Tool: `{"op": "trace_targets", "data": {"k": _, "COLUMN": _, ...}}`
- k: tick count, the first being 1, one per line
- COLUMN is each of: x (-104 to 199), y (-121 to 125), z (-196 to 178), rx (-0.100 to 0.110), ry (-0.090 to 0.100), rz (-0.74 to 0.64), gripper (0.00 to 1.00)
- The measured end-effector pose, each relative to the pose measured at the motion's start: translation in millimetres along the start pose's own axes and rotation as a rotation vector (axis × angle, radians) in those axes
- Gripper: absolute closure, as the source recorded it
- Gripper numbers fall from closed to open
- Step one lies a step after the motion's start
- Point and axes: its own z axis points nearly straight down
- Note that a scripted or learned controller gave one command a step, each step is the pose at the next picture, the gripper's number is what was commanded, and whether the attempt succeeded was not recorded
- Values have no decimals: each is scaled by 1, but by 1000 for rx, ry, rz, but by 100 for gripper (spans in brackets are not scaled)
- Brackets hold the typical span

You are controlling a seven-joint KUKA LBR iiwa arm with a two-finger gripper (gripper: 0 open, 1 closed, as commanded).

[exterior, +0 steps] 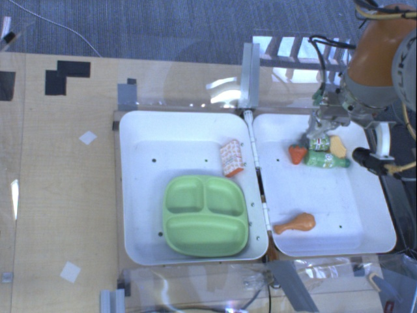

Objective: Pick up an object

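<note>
My gripper [319,137] hangs low over the back of the right bin [365,240], directly above a green packet [327,160]. A small red and orange toy [298,154] lies just left of the packet, and a pale yellow piece [337,147] rests at the packet's right. An orange drumstick toy [296,224] sits near the bin's front. The arm hides how the gripper meets the packet.
The left bin [140,175] holds a green divided plate [205,215] at its front and a small white and orange snack packet [230,158] by its right wall. A metal post [250,74] stands behind the bins' shared wall.
</note>
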Motion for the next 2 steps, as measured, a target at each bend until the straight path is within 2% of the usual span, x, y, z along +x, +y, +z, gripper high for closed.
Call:
{"op": "trace_targets", "data": {"k": 1, "x": -41, "y": -5, "z": 75, "rx": 1, "ry": -1, "rz": -101, "gripper": 0}}
{"op": "trace_targets", "data": {"k": 2, "x": 2, "y": 46, "z": 133, "rx": -5, "ry": -1, "rz": -270, "gripper": 0}}
